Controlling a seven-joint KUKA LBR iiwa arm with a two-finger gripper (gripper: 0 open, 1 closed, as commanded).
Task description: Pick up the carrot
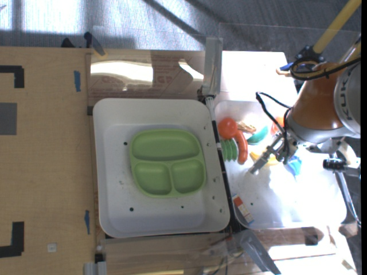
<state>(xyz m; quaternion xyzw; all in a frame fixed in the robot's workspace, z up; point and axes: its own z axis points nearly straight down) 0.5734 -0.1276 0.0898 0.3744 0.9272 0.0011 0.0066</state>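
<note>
Cardboard-brown worktop [40, 153] fills the left of the frame; two white bins sit side by side. Left bin [109, 119] holds a green divided plate [167, 161]. Right bin [269, 211] – the carrot [236, 137] lies at its upper left, beside the jaws [259, 164], which hang slightly parted, holding nothing.

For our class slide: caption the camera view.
Gripper hovers in right bin beside the carrot; green plate sits left.
</note>
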